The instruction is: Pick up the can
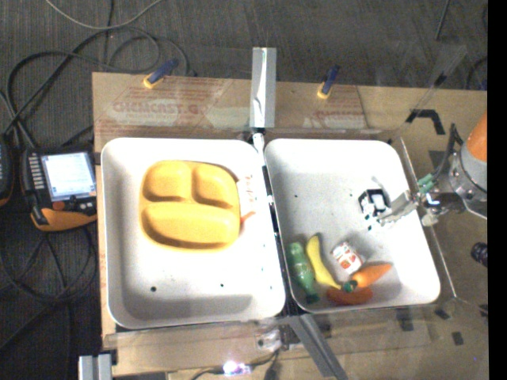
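Note:
The can (345, 257) is small and white with a red label. It lies on its side near the front of the right bin (333, 165), between a banana (319, 261) and a carrot (371, 274). My gripper (386, 210) reaches in over the right bin's right wall, above and to the right of the can and well apart from it. Nothing shows in its grasp.
A green vegetable (301, 269) lies left of the banana, and a red piece (349, 295) sits at the bin's front wall. The left bin (127, 283) holds a yellow divided plate (191, 203). The bins meet along a ridge (273, 228).

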Controlling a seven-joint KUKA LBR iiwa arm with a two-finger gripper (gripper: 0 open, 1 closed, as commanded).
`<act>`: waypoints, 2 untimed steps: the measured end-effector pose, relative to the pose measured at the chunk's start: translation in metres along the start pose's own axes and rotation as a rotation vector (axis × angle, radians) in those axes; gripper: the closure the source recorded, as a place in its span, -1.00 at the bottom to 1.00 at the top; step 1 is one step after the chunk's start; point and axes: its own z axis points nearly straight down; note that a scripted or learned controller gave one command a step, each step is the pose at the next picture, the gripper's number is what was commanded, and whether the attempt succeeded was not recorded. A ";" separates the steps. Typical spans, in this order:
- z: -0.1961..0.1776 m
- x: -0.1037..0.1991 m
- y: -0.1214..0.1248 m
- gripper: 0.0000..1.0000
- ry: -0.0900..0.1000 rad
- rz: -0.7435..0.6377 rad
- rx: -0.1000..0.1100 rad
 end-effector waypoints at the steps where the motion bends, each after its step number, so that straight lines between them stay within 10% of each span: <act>1: 0.147 0.051 0.027 -1.00 -0.002 0.075 -0.010; 2: 0.150 0.078 -0.008 -1.00 -0.010 0.177 -0.029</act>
